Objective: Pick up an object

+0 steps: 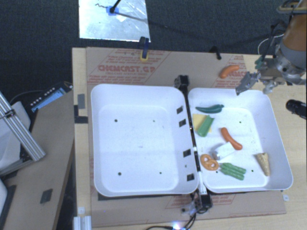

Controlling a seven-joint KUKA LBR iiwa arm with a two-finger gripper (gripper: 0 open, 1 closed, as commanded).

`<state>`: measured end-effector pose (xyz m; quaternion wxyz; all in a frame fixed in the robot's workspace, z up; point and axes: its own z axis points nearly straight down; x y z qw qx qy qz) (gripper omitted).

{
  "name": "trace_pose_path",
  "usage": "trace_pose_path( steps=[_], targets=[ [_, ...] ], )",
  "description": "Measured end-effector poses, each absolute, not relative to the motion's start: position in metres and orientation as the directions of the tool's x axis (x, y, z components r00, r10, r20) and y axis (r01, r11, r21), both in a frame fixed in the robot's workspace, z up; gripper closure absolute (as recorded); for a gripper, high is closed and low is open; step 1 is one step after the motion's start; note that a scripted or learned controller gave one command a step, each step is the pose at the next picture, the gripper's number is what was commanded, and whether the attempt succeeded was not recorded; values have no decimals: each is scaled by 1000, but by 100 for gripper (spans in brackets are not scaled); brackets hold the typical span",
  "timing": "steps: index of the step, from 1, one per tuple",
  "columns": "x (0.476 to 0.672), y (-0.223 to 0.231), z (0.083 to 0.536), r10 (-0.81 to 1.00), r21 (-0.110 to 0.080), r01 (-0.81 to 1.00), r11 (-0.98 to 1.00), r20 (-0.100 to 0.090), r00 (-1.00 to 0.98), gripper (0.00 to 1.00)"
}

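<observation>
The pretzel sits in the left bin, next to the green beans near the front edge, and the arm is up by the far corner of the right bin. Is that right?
Not quite. The camera view shows the pretzel in the right bin, not the left. The rest holds: it lies beside the green beans near the front edge, and the gripper is by that bin's far corner.

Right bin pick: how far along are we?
Nothing looks done yet: the pretzel, the orange sausage, the dark green pepper and the cone all lie in the right bin. In hand: the end effector sits above that bin's far right corner, nothing visibly gripped. Left: descend, grasp, lift.
</observation>
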<state>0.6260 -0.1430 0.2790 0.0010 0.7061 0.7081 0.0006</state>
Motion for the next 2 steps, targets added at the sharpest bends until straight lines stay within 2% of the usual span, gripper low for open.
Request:
trace_pose_path(
  steps=[1, 2],
  targets=[
    [655, -91, 188, 1000, -4, 1000, 9, 3, -9, 0],
    [667, -87, 78, 1000, -4, 1000, 7, 0, -7, 0]
  ],
)
